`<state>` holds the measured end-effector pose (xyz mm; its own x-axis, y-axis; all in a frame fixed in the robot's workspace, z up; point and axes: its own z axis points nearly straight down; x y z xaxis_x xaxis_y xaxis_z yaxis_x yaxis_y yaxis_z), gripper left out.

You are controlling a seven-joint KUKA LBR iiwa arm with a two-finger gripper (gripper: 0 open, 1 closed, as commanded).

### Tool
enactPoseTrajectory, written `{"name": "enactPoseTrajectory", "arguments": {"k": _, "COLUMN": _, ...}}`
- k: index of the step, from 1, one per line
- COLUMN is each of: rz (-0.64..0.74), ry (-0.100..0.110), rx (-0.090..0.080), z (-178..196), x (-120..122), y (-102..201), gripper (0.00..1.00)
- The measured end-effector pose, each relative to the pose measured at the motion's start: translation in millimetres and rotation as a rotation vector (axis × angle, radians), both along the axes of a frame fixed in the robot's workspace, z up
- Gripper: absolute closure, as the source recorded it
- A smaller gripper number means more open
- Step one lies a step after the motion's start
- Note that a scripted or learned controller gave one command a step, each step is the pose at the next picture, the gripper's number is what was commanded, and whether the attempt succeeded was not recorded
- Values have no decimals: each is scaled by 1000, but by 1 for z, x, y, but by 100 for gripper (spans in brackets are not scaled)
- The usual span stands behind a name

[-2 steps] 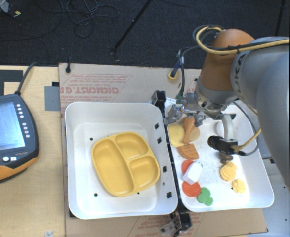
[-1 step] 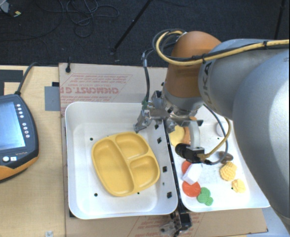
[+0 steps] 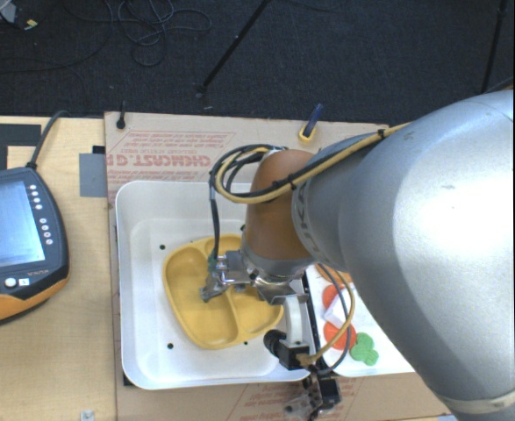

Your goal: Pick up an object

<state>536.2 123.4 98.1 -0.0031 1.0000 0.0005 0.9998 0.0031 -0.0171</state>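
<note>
Teach pendant [image 3: 11,239], possibly cardboard sheet [image 3: 169,152]

Dark carpet floor [image 3: 371,33] across the top, w/ loose black cables [image 3: 143,16] strewn over it and a thin dark rod [image 3: 239,38] lying at a slant. Below, light wood surface [image 3: 73,358]. Flattened cardboard sheet [image 3: 169,147] (red print, upside down) lies on it. Teach pendant [image 3: 11,244], grey w/ orange base, sits at left, screen lit. Light even, no hard shadows.
</note>
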Motion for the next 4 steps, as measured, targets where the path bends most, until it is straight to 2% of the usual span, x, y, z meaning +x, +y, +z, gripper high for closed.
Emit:
{"name": "enactPoseTrajectory", "arguments": {"k": 1, "rz": -6, "ry": -34, "rx": -3, "z": -6, "x": -57, "y": 88, "gripper": 0}}
{"name": "enactPoseTrajectory", "arguments": {"k": 2, "rz": -6, "ry": -16, "rx": 1, "z": 25, "x": -60, "y": 8, "gripper": 0}}
{"name": "enactPoseTrajectory", "arguments": {"k": 3, "rz": -11, "ry": -33, "rx": -4, "z": 172, "x": -5, "y": -85, "gripper": 0}}
{"name": "enactPoseTrajectory", "arguments": {"k": 4, "rz": -4, "ry": -10, "rx": -1, "z": 172, "x": -9, "y": -81, "gripper": 100}}
